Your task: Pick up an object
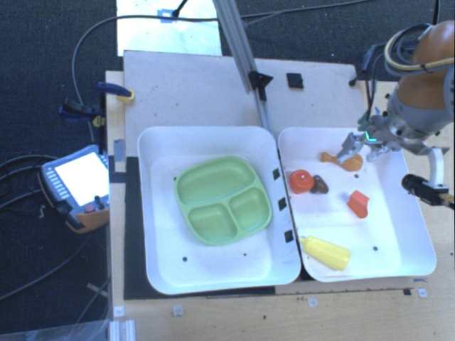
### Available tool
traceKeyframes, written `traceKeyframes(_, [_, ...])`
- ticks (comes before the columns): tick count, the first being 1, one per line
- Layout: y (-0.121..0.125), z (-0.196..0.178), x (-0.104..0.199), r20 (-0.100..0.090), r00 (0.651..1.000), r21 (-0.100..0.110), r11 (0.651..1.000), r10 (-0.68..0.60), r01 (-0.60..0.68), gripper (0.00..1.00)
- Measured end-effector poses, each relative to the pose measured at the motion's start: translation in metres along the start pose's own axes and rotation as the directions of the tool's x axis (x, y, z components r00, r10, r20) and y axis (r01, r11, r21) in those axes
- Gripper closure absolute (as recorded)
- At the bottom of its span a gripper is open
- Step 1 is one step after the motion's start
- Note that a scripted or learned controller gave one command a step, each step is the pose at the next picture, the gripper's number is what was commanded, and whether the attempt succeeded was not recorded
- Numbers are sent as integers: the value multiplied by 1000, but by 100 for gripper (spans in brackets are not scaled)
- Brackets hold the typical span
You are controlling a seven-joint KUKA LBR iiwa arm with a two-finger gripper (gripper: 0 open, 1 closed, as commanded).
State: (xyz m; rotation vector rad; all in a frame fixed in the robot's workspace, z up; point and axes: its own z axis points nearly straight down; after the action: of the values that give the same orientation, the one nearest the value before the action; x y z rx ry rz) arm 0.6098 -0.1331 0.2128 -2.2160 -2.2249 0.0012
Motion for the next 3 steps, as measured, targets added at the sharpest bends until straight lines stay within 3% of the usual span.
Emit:
traceKeyframes(1, [1,-2,0,1,1000,-3,1000,0,0,0])
traceKeyframes(3, [1,84,2,1,1000,-1,1000,3,-3,0])
